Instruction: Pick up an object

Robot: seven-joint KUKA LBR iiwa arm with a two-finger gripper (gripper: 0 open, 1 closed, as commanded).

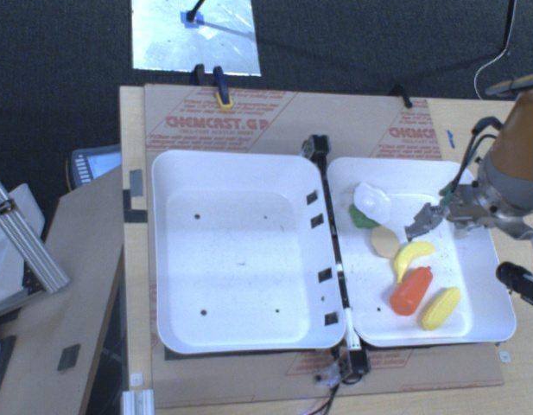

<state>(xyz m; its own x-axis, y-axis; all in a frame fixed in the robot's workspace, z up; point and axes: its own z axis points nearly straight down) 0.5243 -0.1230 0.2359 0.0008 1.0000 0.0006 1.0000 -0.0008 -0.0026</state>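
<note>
The gripper (424, 220) hovers with nothing in it over the right bin (486, 322), just above the banana (411, 257), which sits tight against the orange bottle (410, 290), so the fingers could easily shove both sideways.

**A:** You're looking at the arm (518, 150) now. What's it made of, to your eye?

**B:** You'll see a broad orange band high up, well behind the jaws, with a pale grey section just beneath it. A thin dark cable loops off its side.

**A:** And nearer the jaws?

**B:** You get a grey metal wrist block, boxy and angular, then the gripper (421, 222), dull grey with darker edges. You can't make out screws or markings; it's too small and blurred.
</note>
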